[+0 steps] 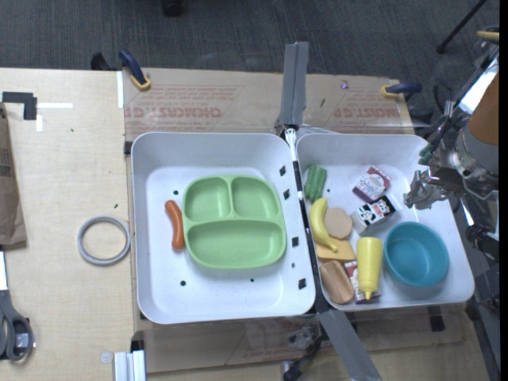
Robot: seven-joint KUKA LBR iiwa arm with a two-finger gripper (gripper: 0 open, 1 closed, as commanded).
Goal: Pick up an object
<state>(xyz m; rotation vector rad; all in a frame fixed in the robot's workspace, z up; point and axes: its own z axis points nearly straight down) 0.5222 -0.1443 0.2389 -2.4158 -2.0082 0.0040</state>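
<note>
The right bin [444,296] holds a blue bowl [416,253], a yellow bottle [368,264], a banana [319,225], a green cucumber [315,182], a round tan piece [340,224], a brown bread piece [336,282], a red-and-white packet [371,184] and a black-and-white carton [373,211]. In the left bin [151,292] lie a green divided plate [234,221] and an orange sausage [175,225]. My gripper [421,190] hangs over the right bin's right side, just above the blue bowl and right of the carton. I see nothing in it.
A grey tape ring [104,239] lies on the bench left of the bins. A brown bag [9,189] sits at the far left edge, with scissors [14,336] below it. Blue-and-yellow clamps [135,70] hold the cardboard behind the bins.
</note>
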